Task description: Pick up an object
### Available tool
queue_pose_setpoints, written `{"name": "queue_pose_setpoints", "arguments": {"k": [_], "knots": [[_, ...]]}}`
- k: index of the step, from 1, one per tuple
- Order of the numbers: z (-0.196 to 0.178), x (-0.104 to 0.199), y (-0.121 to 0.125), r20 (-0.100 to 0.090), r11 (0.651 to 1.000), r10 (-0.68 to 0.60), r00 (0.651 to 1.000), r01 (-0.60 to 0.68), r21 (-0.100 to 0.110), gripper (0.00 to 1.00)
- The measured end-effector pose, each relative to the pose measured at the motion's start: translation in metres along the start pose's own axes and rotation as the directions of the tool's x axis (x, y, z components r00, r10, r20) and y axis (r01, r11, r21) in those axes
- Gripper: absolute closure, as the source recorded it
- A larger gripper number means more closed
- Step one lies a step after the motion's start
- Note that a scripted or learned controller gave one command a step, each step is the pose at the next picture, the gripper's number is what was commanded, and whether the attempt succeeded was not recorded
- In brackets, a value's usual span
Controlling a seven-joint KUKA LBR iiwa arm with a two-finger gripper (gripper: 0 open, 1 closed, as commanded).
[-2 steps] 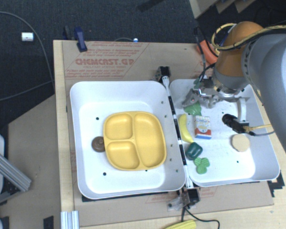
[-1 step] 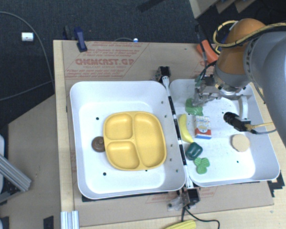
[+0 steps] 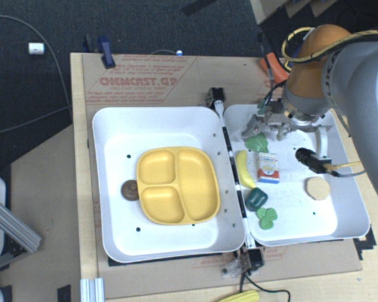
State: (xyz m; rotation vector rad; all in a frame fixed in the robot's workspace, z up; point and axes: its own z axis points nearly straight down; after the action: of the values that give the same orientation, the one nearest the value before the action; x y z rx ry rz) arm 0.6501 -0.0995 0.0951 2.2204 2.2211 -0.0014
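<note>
Camera view, single frame. My tool (image 3: pixel 265 132) hangs over the far left corner of the right shallow white bin (image 3: pixel 343 214), reached in from the right side. It sits directly above, or against, a crumpled bright green leafy piece (image 3: pixel 257 144). I cannot tell which, and I cannot tell whether the tool is open or closed. Nothing is seen gripped.

Right bin contents:
- the green leafy piece, at the far left, under the tool
- a yellow banana-shaped piece (image 3: pixel 242 169), lying along the left wall
- a small white carton with red and blue print (image 3: pixel 268 167), just beside the banana and just nearer than the leafy piece
- a dark green pepper-shaped piece (image 3: pixel 256 198), nearer the front, close to the banana's end
- a small light green lumpy piece (image 3: pixel 266 217), just in front of the pepper shape
- a pale tan round disc (image 3: pixel 317 188), well apart from the rest, toward the right

Left shallow white bin (image 3: pixel 113 123): a yellow plastic plate with three compartments (image 3: pixel 177 185) lies near the centre. A brown round disc (image 3: pixel 130 190) touches its left edge, partly tucked under it.

Both bins rest side by side on the tan surface with red lettering (image 3: pixel 145 83).
</note>
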Motion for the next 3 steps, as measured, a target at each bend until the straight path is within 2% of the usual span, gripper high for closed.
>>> {"name": "queue_pose_setpoints", "arguments": {"k": [1,2,3], "knots": [[0.011,0.002,-0.011,-0.002,1.000,0.001,1.000,-0.001,0.003,0.00],[0.010,-0.005,0.017,0.000,1.000,-0.001,1.000,0.001,-0.003,0.00],[0.010,0.002,0.017,-0.001,1.000,0.000,1.000,0.000,0.000,0.00]]}}
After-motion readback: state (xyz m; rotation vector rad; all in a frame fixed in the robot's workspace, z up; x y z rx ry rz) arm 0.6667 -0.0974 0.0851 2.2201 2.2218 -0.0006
